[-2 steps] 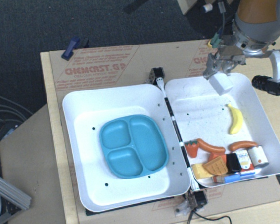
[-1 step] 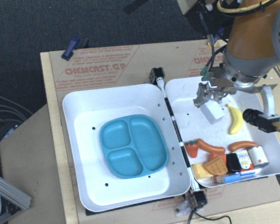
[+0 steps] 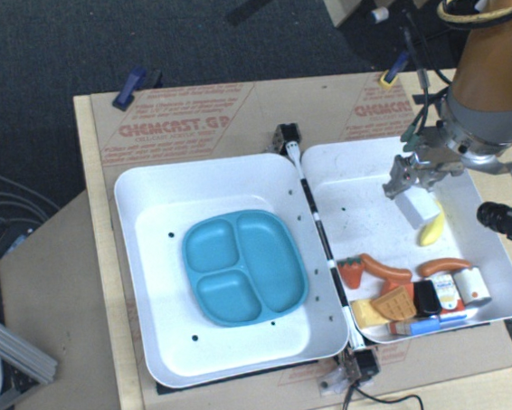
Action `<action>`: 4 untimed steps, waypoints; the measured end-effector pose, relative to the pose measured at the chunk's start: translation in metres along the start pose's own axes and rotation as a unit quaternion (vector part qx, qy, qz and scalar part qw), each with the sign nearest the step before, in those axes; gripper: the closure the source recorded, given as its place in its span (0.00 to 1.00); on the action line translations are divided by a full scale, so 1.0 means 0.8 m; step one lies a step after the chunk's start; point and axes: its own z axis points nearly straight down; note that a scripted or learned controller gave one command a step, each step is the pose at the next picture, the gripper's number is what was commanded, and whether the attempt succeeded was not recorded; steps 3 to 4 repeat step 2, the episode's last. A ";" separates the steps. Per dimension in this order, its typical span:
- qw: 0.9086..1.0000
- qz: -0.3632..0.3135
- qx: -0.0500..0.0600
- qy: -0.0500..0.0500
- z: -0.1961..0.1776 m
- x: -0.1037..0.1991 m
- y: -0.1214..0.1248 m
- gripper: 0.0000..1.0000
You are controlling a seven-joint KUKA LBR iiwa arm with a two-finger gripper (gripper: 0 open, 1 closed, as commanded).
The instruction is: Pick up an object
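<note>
My gripper (image 3: 410, 181) hangs over the upper part of the right bin (image 3: 353, 173), at the end of the grey arm with its orange band. A pale whitish block (image 3: 417, 206) shows right below it, and whether that block is held is unclear. A small yellow piece (image 3: 431, 230) lies just below the block. Along the near side of the bin lie a red pepper (image 3: 352, 272), an orange sausage (image 3: 387, 270), a second sausage (image 3: 443, 266), a tan cracker (image 3: 396, 304), a black item (image 3: 426, 297), a white can (image 3: 473, 287) and a blue marker (image 3: 431, 325).
The left bin (image 3: 152, 256) holds a blue divided plate (image 3: 244, 266). A black clip (image 3: 286, 136) sits at the top of the seam between the bins. Bare white floor of the right bin (image 3: 357, 216) lies to the left of my gripper.
</note>
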 end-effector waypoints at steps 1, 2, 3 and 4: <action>1.000 -0.001 -0.002 -0.001 0.009 -0.003 0.065 1.00; 1.000 -0.001 0.000 0.001 0.009 0.056 0.011 1.00; 1.000 -0.001 0.000 0.001 0.009 0.056 0.011 1.00; 1.000 -0.001 0.000 0.001 0.009 0.056 0.011 1.00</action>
